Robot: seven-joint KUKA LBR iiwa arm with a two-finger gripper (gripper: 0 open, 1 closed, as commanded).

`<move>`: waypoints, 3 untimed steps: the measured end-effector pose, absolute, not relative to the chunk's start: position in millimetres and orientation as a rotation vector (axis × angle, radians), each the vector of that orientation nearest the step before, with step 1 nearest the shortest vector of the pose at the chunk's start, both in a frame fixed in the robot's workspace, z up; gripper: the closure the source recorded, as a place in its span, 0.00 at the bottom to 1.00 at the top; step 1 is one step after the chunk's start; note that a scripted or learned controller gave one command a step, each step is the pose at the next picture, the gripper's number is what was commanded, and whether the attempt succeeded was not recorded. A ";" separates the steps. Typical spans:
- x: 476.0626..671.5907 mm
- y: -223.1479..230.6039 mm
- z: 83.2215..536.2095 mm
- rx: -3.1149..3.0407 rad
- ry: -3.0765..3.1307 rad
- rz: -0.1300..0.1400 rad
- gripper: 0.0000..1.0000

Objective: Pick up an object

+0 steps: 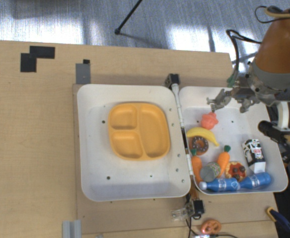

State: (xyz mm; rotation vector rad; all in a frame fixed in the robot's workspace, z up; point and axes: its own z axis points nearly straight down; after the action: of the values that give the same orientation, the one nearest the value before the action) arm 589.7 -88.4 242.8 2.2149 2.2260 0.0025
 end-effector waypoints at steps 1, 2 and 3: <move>532.6 -143.3 182.1 2.013 2.410 0.000 0.00; 500.0 -123.5 86.8 1.854 2.527 0.006 0.00; 502.3 -124.1 98.0 1.851 2.522 0.009 1.00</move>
State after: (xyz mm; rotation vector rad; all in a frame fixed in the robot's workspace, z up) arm 502.3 -124.1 98.0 1.8507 2.5216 0.0091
